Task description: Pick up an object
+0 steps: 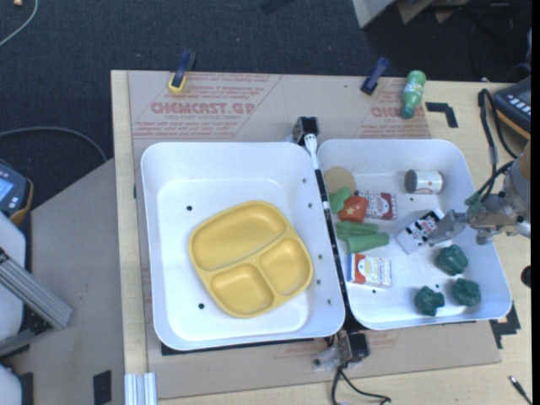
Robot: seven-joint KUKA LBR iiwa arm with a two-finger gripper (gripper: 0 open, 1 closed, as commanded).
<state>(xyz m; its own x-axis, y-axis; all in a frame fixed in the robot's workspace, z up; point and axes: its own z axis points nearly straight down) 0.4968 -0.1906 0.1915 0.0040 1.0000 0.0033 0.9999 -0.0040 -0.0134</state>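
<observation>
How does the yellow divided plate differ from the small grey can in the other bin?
The yellow divided plate is wide, flat and lies alone in the left bin; the grey can is small, cylindrical, lies on its side, and shares the right bin with other items. The plate has three compartments; the can has none. Both are apart from the gripper.

A yellow divided tray (251, 258) is lying in the left bin (169, 175). The gripper (472, 222) is hovering over the right bin (460, 163), near a small black-and-white box (419, 229) and green toys (451, 260).
</observation>
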